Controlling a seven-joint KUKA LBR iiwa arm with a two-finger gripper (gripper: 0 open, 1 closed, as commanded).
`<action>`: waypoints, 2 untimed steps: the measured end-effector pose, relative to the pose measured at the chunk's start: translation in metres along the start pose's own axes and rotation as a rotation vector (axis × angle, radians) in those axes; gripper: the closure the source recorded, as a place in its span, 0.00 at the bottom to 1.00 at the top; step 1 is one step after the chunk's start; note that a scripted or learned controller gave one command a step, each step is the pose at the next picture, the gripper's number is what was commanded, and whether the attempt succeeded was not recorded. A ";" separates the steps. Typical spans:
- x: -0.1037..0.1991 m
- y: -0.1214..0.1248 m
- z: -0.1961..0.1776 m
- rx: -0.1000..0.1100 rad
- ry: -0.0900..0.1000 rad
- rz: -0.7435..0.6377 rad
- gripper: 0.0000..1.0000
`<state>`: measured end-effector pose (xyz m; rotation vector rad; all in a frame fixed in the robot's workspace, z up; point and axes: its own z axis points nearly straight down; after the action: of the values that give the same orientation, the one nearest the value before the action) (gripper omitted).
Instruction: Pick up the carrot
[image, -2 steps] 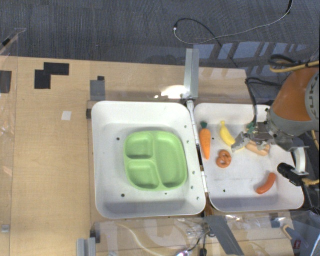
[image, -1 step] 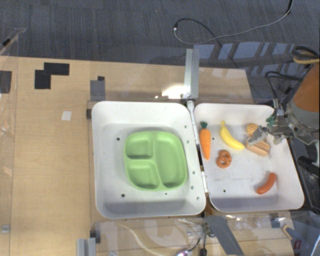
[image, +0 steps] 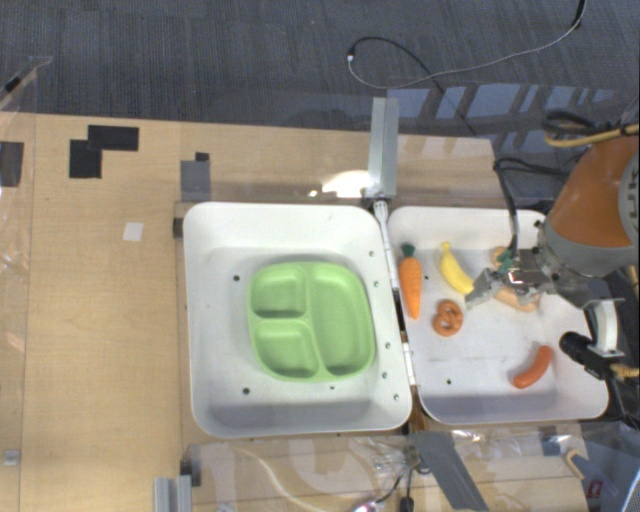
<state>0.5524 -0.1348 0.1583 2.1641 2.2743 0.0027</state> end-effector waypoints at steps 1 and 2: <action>-0.049 0.034 -0.019 -0.003 -0.002 0.072 0.00; -0.069 0.051 0.007 -0.004 -0.003 -0.164 0.00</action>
<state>0.6071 -0.2011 0.1511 1.9678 2.4402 0.0037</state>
